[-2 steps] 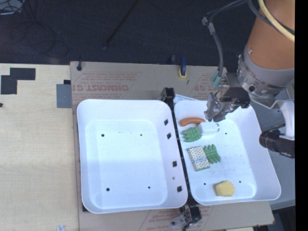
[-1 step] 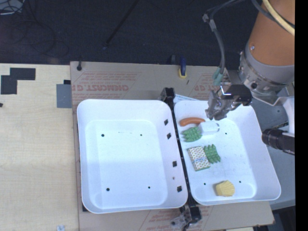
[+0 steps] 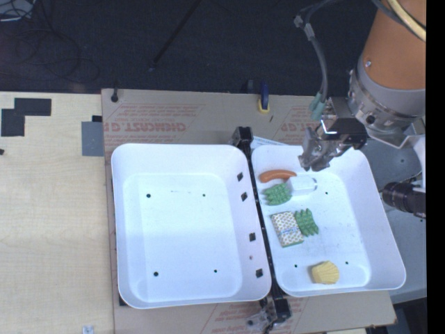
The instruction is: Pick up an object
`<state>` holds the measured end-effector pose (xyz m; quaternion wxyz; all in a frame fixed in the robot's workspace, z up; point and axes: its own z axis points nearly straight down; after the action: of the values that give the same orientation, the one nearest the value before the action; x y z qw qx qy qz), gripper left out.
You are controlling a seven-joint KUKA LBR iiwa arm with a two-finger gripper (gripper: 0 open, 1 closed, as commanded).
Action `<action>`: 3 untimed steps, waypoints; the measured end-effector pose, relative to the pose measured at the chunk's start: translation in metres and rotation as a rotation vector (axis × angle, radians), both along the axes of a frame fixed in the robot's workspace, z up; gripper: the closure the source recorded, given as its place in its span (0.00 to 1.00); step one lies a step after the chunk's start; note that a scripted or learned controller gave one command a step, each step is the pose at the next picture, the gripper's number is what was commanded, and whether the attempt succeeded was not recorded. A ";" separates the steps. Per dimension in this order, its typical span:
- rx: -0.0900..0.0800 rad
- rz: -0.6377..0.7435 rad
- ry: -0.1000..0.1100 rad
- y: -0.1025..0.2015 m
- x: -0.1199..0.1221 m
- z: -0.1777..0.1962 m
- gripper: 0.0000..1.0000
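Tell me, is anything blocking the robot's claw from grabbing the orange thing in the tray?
Nothing visible blocks it. The gripper hangs above the right bin's far end, and the orange piece lies just beside it, uncovered, with a green piece next to it.

two white bins point(image 3: 125, 186) on bench point(image 3: 49, 221)

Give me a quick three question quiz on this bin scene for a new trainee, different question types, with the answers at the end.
1. True or false: the yellow object lies in the left bin.
2. Multiple choice: which item lies nearest the gripper? A) the orange piece B) the yellow object C) the checkered block
3. Fill in: both green pieces, one under the orange piece and one beside the checkered block, lie in the ____ bin.

Key: 1 false, it lies near the front of the right bin. 2 A. 3 right.
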<state>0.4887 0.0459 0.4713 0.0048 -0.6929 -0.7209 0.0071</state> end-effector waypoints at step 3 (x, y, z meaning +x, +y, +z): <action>0.003 -0.038 -0.019 0.033 0.033 0.064 1.00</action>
<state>0.5216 0.0786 0.5354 -0.0007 -0.7065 -0.7077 -0.0007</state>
